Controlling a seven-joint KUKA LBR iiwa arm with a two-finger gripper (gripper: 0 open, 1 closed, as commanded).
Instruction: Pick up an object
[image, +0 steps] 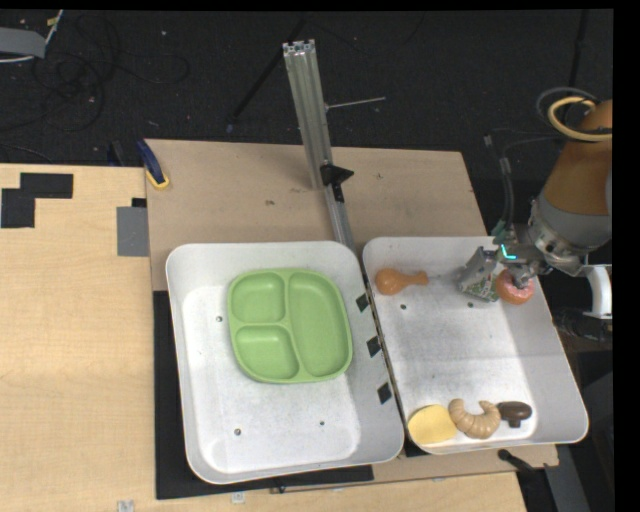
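Gripper (487, 278) was seen low at the right bin's (560, 400) far edge; finger state could not be told. A pink-and-white object (517, 290) was located just beside it, to its right.

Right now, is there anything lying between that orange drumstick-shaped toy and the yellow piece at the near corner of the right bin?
No. In the camera view, only bare white bin floor lies between the orange toy and the yellow piece.
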